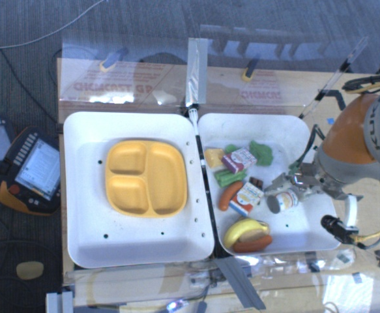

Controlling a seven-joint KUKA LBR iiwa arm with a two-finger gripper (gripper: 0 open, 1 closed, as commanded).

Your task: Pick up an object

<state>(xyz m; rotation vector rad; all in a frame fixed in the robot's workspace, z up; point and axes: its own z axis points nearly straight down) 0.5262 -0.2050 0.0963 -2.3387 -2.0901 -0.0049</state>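
Tool (pixel 286 186) low inside the right bin (pixel 287 126), over a small can (pixel 283 201) lying just beneath; opening of the tool impossible to tell. Just left of the tool: red-and-white carton (pixel 244 198), carrot (pixel 229 195), pink box (pixel 240 158). Below-left: banana (pixel 245 229). Well left, in the other bin (pixel 79 194): yellow tray (pixel 146 177).

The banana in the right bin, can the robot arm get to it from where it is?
Probably yes. The banana lies at the near edge of the right bin, on top of the pile with nothing covering it. The end effector hangs over the same bin, with bare floor between them.
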